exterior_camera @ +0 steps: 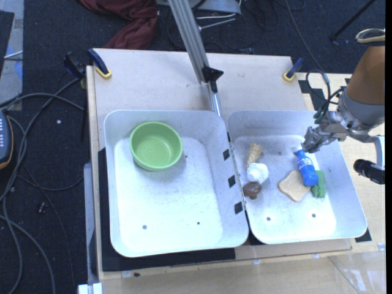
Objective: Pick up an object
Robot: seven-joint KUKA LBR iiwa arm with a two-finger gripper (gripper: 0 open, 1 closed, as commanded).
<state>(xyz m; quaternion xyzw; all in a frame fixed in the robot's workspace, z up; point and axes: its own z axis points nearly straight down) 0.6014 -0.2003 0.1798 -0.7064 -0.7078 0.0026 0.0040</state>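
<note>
Your gripper (pixel 311 141) hangs low in the right bin (pixel 349 192), just at 11 o'clock of the blue bottle (pixel 306 169). Nothing is lifted yet; grasp and raise remain.

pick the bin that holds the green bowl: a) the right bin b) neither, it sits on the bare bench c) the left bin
c: the green bowl sits in the upper left part of the left bin, while the right bin holds the blue bottle and other small items.
</note>
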